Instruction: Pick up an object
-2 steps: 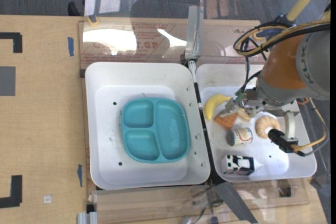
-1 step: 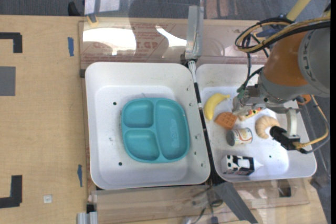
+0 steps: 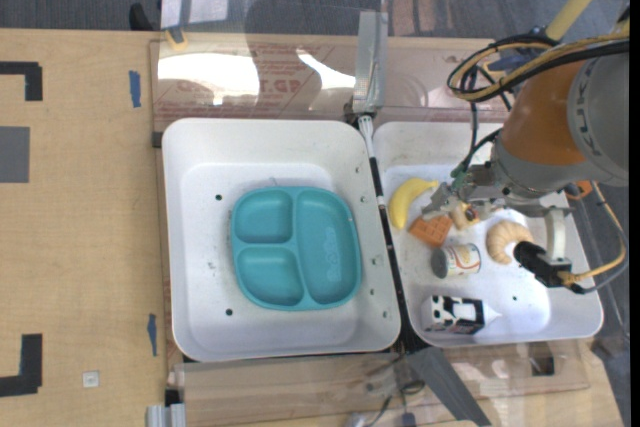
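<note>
End effector (image 3: 458,205), grip state unclear, crowds banana (image 3: 406,198) and waffle (image 3: 432,232) near the right bin's (image 3: 575,320) inner wall.

Arm (image 3: 590,115): one unit, grey casing, rounded segments. Orange band (image 3: 545,120) above the wrist, broad and glossy, partly overlapped by the grey segment at the right. Cables (image 3: 500,65): black and yellow, bundled in loops beside the orange band, with one thin black lead running down toward the wrist. Hand (image 3: 455,207): small metal assembly, grey and silver, detail blurred. Black fitting (image 3: 540,263) with yellow cable end, lower right of wrist.
</note>
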You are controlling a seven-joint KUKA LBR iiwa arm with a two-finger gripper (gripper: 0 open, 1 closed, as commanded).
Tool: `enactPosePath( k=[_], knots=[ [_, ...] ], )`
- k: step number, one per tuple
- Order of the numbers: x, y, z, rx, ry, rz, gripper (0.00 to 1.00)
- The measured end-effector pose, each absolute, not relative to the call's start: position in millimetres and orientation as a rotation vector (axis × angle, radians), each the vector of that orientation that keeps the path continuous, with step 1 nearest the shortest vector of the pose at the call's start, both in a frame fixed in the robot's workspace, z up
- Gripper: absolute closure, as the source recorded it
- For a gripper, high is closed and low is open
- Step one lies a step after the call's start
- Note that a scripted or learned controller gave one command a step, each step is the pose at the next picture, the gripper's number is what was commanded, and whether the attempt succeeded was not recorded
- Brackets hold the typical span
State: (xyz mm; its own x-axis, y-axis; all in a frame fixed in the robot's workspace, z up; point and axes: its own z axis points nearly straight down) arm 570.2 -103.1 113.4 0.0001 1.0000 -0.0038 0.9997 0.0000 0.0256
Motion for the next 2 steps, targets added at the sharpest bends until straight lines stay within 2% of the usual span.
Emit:
enactPosePath(
  k=[1,2],
  knots=[
    [538.7,-92.1,95.3,2.207,2.207,0.027,0.0],
    [540.7,-90.6,106.9,2.203,2.207,0.033,1.0]
  ],
)
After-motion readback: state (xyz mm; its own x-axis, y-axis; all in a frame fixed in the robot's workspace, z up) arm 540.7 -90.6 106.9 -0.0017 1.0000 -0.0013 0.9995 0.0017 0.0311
